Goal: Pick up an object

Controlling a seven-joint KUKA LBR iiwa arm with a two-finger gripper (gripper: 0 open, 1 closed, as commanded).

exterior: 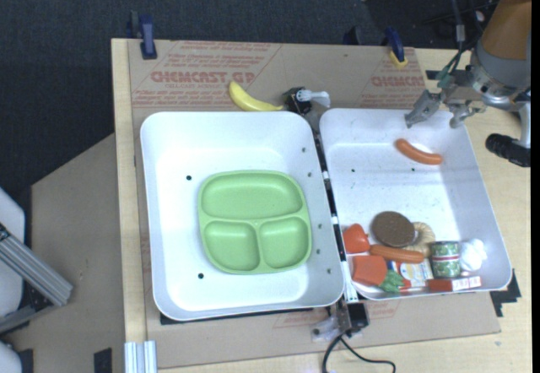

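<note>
Now the jaws (442, 108) are seen spread open and holding nothing, poised over the far right corner of the right bin (472, 173), just beyond the sausage (418, 152). That lone sausage, smooth, rounded and likely slippery, would best be approached straight down and closed across its narrow width. Nearer the front, a heap of glossy toy food (409, 257) is crowded together.

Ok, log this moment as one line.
tool open, above right bin's far edge | holding nothing | nearest: hot dog | green tray left bin
</note>
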